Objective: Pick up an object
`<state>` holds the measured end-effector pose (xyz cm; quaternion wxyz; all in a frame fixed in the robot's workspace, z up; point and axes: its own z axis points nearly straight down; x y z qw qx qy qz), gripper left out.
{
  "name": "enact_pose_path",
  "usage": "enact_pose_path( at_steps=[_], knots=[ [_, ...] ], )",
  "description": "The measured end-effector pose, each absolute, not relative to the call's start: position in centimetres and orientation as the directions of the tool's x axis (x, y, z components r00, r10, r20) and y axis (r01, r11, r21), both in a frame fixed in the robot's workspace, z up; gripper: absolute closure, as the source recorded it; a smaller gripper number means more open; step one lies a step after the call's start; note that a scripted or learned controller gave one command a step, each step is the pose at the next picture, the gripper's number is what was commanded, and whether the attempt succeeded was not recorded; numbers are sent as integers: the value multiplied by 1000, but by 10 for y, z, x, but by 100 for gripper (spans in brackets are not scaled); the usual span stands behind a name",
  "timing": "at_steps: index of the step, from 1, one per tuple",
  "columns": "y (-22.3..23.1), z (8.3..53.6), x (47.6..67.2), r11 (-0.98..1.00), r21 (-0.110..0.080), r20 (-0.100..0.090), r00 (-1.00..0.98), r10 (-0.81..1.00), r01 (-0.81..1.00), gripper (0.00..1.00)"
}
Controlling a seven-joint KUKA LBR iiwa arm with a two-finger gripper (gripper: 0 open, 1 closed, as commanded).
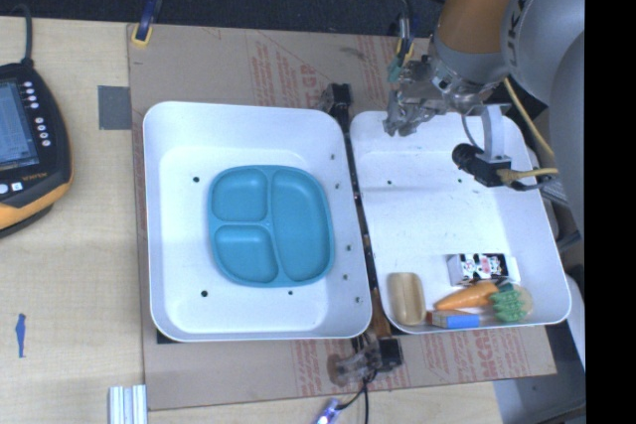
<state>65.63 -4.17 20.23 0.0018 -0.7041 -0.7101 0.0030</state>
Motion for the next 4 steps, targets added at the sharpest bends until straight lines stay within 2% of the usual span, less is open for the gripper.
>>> enact_pose_path(
  at_steps=[1,2,4],
  knots=[
    [-43,213,656,10,-7,-2,-10,1000,1000,100],
    [12,192,653,6,-5,-2,-6,1000,1000,100],
    [10,212,653,9,-7,-3,-9,1000,1000,100]
  ],
)
